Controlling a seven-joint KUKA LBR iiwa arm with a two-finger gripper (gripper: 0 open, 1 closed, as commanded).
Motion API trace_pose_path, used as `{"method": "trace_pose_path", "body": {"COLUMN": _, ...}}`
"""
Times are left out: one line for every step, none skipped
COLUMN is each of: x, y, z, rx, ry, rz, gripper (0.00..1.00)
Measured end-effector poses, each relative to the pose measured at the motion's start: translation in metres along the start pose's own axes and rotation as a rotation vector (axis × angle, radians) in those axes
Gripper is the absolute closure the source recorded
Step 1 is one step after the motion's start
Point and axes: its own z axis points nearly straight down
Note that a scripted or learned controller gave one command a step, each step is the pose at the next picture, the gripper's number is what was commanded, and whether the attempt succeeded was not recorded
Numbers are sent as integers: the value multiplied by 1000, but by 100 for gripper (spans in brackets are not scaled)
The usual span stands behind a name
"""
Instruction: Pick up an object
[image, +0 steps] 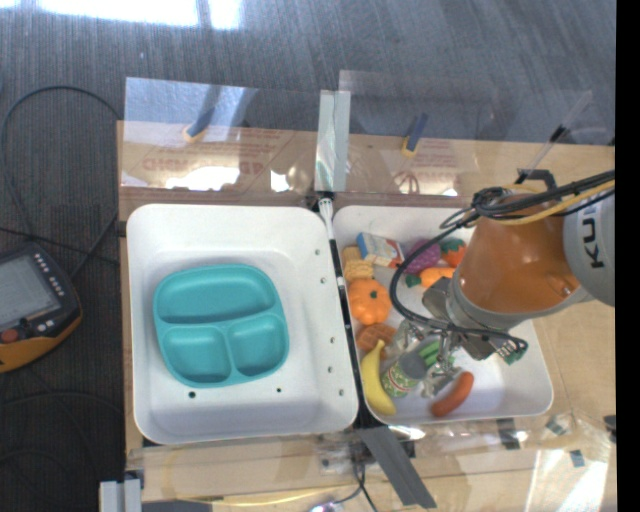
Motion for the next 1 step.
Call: {"method": "trace_pose_path", "body": {"x": -45, "y": -56, "z": -148, "rx": 1, "ry": -2, "rz": 0, "gripper": 100}}
